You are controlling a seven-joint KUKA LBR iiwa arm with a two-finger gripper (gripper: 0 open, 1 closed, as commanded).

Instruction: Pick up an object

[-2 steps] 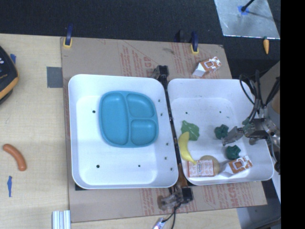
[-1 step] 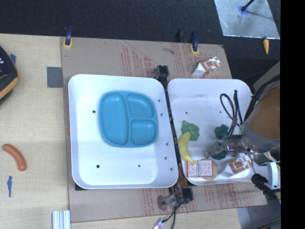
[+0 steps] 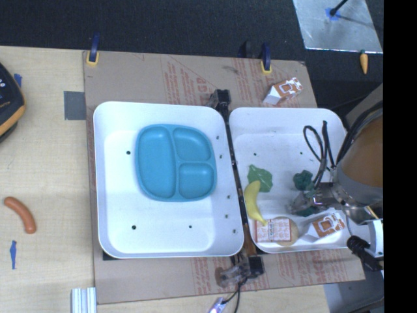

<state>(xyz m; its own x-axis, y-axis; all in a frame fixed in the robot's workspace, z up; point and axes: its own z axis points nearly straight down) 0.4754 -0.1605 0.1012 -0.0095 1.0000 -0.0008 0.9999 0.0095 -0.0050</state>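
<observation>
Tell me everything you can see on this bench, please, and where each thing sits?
White bins: two, side by side on the bench.
Divided plate: one, blue, in the left bin.
Banana: one, yellow, at the left edge of the right bin.
Leafy toy: one, green, right bin, just above the banana.
Dark green item: one, right bin, beside the gripper; too small to identify.
Small cartons: three, white and brown; two at the near edge of the right bin, one on the cardboard behind it.
Sausage: one, orange-red, on the bench far left.
Gripper: one, metallic, low inside the right bin.
</observation>
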